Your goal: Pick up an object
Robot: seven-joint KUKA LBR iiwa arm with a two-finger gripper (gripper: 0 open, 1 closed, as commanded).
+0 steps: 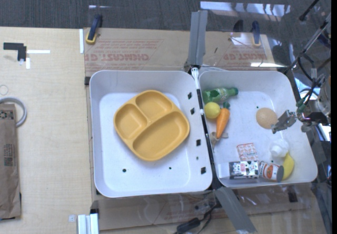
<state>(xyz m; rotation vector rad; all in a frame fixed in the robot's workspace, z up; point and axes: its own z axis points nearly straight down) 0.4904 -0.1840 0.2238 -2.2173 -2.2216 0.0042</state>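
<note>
Yellow divided plate (152, 124) lying in the left bin (105, 175); in the right bin (297, 96), the gripper (285, 121), jaw state indeterminable, just beside a tan egg-shaped object (266, 118), with carrot (222, 122), lemon (211, 110) and banana (288, 165) elsewhere.

From my seat I see the gripper (284, 121) reaching in over the right edge of the right-hand bin (247, 78), about halfway along that edge. It points leftward into the bin, with the arm trailing off to the right behind it.
</note>
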